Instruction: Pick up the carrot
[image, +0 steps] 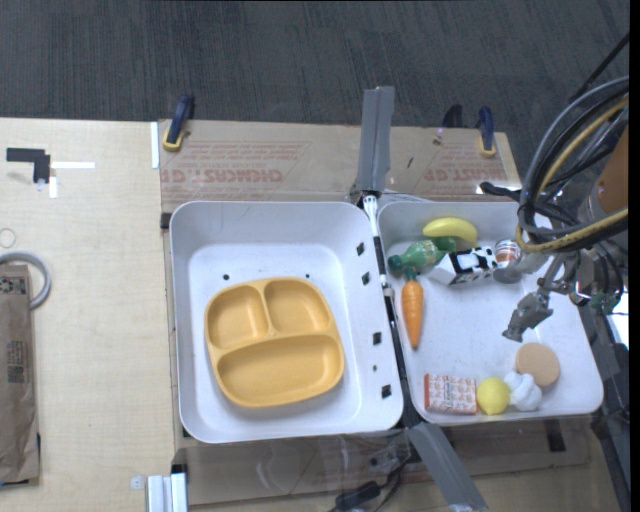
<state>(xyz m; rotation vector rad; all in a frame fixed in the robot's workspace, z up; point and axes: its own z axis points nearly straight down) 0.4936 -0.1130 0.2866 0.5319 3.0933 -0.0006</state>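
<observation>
The carrot (411, 312) is orange with a green top and lies lengthwise at the left side of the right bin (575, 330), close to the wall between the bins. My gripper (526, 318) hangs over the right part of the same bin, well to the right of the carrot and apart from it. Nothing shows in the gripper. The arm comes in from the right edge with a bundle of cables above it.
A banana (450, 231), a green item (415, 257), a black-and-white toy (470, 263) and a small cup (507, 252) crowd the bin's far end. A red box (451, 393), lemon (492, 396), white item (523, 390) and tan ball (538, 363) sit near. A yellow divided plate (275, 340) lies in the left bin (190, 300).
</observation>
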